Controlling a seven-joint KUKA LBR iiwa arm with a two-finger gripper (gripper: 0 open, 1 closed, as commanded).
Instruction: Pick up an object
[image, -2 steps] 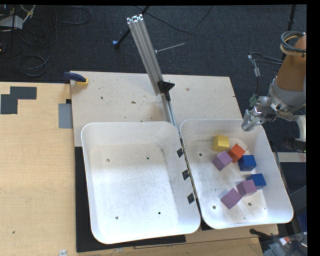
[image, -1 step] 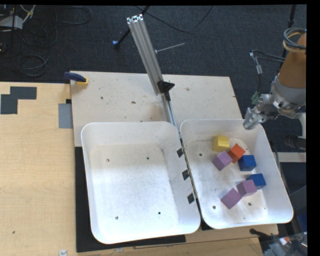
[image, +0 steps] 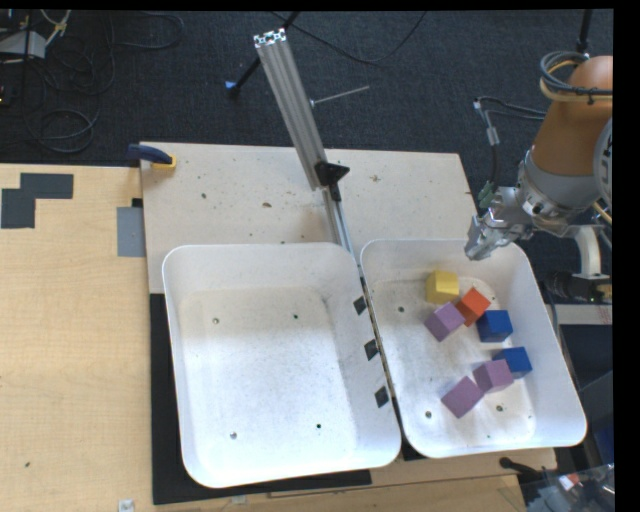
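**Gripper poised over the far corner of the right bin, nothing seen in its grasp**

The gripper (image: 487, 243) hangs at about one o'clock of the right bin (image: 560, 395), above its far rim. Its fingers point down and toward the left, but they are small and blurred together, so how far the jaws stand apart cannot be told. No block shows between them, and the tip looks apart from every block.

The nearest thing is a yellow block (image: 442, 286), at about seven o'clock from the gripper and near it. Just beside that, at four o'clock, lies an orange block (image: 475, 301), touching a purple block (image: 445, 322) on its left and an upper blue block (image: 494, 325) at its lower right. Farther toward six o'clock sit a lower blue block (image: 515, 360), a second purple block (image: 493, 375) touching it, and a third purple block (image: 462, 396) just below that. All seven lie in the right bin, clustered in its middle and right part.

The left bin (image: 190, 300) lies at nine o'clock, its rim meeting the right bin's. Above the wrist the arm's orange band (image: 575, 120) rises toward one o'clock. A slanted aluminium bar (image: 292, 95) runs from the bench's middle up toward eleven o'clock.
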